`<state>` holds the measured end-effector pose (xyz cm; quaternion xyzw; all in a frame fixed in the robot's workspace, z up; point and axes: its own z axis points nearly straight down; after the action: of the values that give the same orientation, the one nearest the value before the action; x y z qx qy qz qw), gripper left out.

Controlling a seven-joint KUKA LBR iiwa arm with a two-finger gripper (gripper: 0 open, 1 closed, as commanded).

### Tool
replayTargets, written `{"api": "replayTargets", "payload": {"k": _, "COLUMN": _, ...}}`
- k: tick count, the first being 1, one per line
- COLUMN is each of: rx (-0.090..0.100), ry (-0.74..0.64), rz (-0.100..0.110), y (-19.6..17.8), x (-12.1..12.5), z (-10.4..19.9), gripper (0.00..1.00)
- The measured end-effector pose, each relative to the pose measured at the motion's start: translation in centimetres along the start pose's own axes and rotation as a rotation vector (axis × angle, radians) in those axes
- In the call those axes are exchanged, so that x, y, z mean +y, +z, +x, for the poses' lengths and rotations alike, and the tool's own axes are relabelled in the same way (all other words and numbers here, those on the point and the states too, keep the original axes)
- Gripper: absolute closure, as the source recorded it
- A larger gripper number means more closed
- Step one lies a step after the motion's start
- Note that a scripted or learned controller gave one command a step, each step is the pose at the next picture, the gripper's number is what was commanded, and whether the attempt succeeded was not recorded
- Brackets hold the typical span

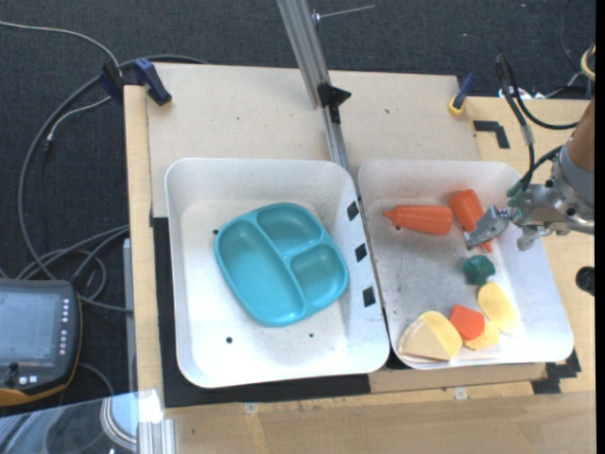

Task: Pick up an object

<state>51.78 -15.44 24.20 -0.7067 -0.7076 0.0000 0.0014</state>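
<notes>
Reaching in from the right: the arm (579, 173) was cut off by the frame edge, so only its wrist and the gripper (504, 227) could be seen; most of its body lay out of sight
Hard to make out: the metal fingers were small and blurred against the white floor; one finger (485, 227) slanted down to the left and another (526, 239) stood to its right with a gap between them, so they looked parted; nothing could be seen between them
Left bin (189, 253): held a blue divided plate (281, 263) with three compartments, lying tilted near the middle; the plate's compartments held nothing visible
Right bin (416, 173): held an orange carrot (420, 218) lying on its side near the far left; an orange-red block (464, 206) just beside the carrot's right end; a small dark green piece (477, 270) nearer the middle; a yellow piece (497, 306), a small orange piece (466, 321) and a cream and yellow wedge (432, 336) clustered at the near edge, touching or almost touching
Things against the fingers: the orange-red block lay just left of the left finger, its lower tip close to the fingertip, though contact could not be judged; the green piece lay just below the fingers, apart from them
Between the bins: a grey metal post (304, 36) slanted up from the divide to the top edge
</notes>
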Motion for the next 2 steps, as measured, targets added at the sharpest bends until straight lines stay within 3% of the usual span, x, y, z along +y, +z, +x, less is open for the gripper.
{"api": "replayTargets", "payload": {"k": 1, "rx": 0.0, "ry": 0.0, "rz": -0.001, "y": 0.0, "x": 0.0, "z": 0.0, "gripper": 0.0}}
{"api": "replayTargets", "payload": {"k": 2, "rx": 0.001, "ry": 0.001, "rz": 0.005, "y": 5.8, "x": 0.0, "z": 1.0, "gripper": 0.0}}
